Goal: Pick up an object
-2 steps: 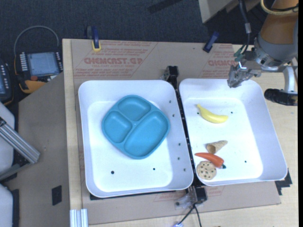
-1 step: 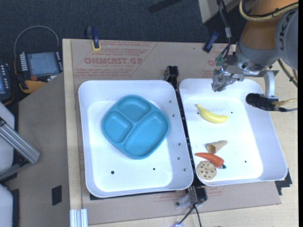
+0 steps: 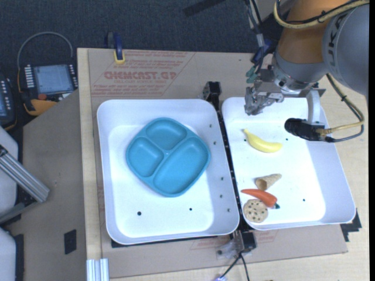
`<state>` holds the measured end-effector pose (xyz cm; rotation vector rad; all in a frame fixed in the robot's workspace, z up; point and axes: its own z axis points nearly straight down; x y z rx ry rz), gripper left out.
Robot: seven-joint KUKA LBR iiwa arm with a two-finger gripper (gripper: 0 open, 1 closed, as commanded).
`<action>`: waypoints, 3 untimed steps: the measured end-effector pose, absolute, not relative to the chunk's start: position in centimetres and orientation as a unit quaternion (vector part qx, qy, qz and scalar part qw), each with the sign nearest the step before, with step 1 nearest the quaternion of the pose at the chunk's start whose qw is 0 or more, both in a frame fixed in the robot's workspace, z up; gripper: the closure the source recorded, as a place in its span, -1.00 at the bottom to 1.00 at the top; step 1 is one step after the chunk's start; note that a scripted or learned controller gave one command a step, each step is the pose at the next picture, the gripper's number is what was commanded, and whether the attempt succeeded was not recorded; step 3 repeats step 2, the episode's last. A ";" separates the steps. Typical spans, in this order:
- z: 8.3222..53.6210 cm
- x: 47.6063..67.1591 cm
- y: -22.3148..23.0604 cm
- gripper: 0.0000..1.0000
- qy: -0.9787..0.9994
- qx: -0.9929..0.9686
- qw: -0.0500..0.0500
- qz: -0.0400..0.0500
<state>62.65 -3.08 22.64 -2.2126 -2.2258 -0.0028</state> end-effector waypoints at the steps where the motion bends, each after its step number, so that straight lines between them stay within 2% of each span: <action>1: 23.4 61.4 1.7 1.00 -0.709 -0.705 0.002 0.000; 2: 22.0 60.9 6.9 1.00 -0.709 -0.705 0.002 0.001; 3: 22.0 60.9 6.9 1.00 -0.709 -0.705 0.002 0.001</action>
